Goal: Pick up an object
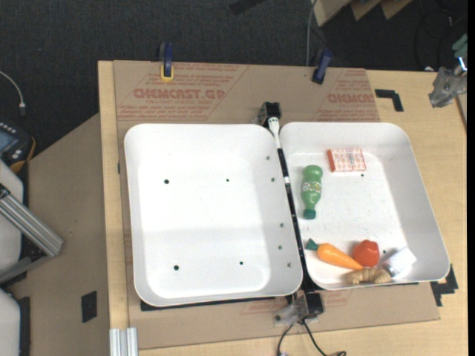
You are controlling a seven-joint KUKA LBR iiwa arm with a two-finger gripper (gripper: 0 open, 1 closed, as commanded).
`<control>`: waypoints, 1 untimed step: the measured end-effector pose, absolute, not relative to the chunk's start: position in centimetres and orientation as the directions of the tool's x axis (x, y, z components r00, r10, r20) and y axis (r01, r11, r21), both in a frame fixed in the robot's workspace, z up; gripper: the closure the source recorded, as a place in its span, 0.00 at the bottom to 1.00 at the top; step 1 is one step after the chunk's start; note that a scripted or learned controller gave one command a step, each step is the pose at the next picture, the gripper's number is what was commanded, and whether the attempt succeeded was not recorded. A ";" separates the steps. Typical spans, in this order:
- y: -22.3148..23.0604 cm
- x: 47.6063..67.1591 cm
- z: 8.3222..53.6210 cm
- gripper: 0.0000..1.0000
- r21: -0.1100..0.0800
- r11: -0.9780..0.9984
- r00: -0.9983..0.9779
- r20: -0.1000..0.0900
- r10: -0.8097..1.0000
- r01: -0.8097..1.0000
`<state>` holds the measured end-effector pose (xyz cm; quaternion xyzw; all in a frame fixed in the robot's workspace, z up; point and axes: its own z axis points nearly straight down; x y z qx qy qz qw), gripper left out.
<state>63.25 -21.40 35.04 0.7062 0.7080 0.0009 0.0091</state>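
Apparently parked at the far right, the gripper (447,87) is too blurred to tell whether it is released or clenched. From it, everything pickable lies down-left in the right bin (415,191). The red-patterned packet (346,159) is nearest, then the green bottle (310,191), its long axis running away from the camera. Farthest from the gripper are the toy carrot (334,255), red fruit (365,253) and ginger-like piece (369,276), clustered and touching.
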 end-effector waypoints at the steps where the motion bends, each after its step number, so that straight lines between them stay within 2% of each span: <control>1: -21.4 63.3 36.1 1.00 0.018 0.004 -0.003 -0.015 1.000 1.000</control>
